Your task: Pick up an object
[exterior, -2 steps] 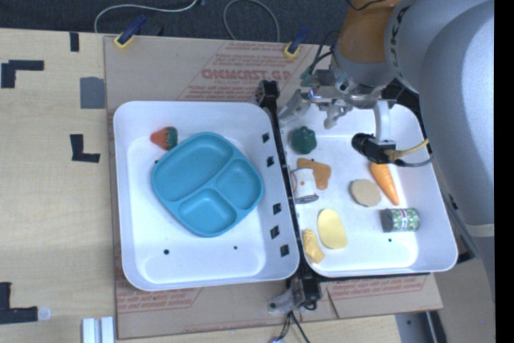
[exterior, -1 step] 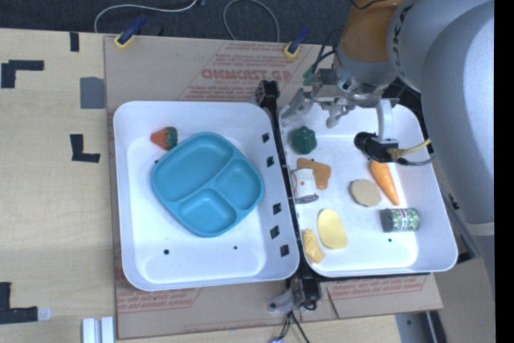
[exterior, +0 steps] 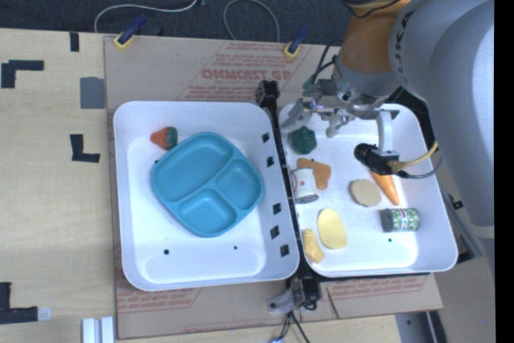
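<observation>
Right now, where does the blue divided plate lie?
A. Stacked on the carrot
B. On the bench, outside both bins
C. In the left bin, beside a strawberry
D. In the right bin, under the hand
C: the blue divided plate lies in the left bin, with the strawberry at its upper left corner.

Even bright overhead light, soft shadows, slightly soft focus

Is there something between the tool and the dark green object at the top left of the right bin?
Nothing visible stands between them. The tool hangs just above and to the right of the dark green object, with bare bin floor around it. The orange piece lies below it.
</observation>
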Robot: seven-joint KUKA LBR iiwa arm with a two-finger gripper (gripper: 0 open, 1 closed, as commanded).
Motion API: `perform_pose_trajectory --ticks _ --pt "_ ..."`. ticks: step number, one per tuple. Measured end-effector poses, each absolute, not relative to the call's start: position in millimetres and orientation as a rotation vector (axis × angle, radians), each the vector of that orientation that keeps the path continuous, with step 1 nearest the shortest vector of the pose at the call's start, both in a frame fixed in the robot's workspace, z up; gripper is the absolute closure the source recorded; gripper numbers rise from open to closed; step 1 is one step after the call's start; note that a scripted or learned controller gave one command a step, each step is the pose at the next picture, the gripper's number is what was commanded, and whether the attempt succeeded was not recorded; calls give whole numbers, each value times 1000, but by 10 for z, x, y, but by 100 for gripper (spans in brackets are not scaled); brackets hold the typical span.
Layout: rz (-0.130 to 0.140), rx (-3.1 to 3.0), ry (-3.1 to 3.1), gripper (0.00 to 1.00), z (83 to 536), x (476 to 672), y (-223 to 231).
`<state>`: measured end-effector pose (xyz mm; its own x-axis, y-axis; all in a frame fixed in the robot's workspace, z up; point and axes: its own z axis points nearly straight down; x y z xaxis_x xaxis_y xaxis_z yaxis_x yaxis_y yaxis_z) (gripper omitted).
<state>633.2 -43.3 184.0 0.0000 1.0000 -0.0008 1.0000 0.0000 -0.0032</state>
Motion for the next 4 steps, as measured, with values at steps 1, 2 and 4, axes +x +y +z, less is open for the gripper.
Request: perform_pose_trajectory --ticks 1,2,4 --pt "1 -2219 -2223 0 1840 6504 -473" --pt "4 -2220 -2221 0 1840 6353 -381" --pt "1 -2219 -2223 0 1840 6520 -471"
